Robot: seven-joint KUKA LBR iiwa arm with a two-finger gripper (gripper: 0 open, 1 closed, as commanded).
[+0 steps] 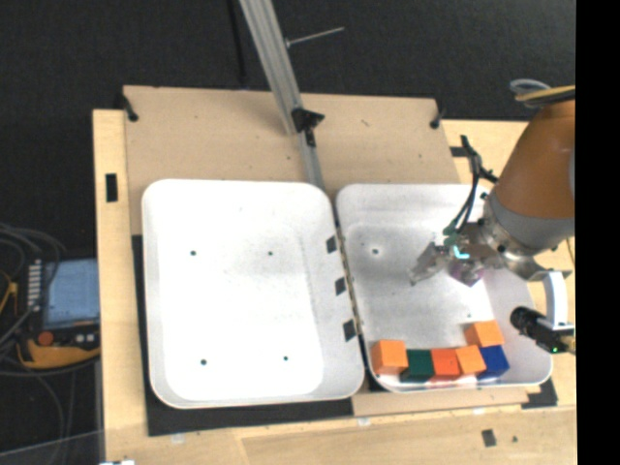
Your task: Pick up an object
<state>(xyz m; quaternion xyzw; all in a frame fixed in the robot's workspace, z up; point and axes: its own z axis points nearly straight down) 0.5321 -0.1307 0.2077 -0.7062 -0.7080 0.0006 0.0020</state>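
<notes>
Several small blocks lie along the front edge of the right bin (387, 289): an orange block (391, 354), a green block (418, 364), more orange ones (446, 362), a blue block (494, 359) and an orange block (485, 334) just behind it. My gripper (441, 260) hangs over the middle right of this bin, behind the row of blocks and apart from it. A small purple object (469, 273) sits right at the gripper's body. Whether it is held or lies in the bin underneath is unclear.
The left bin (242, 289) stands beside the right one, with a divider strip between them. A slanted metal rail (276, 56) runs from the back to the bins' junction. A black fitting (538, 325) sticks out at the right bin's right rim.
</notes>
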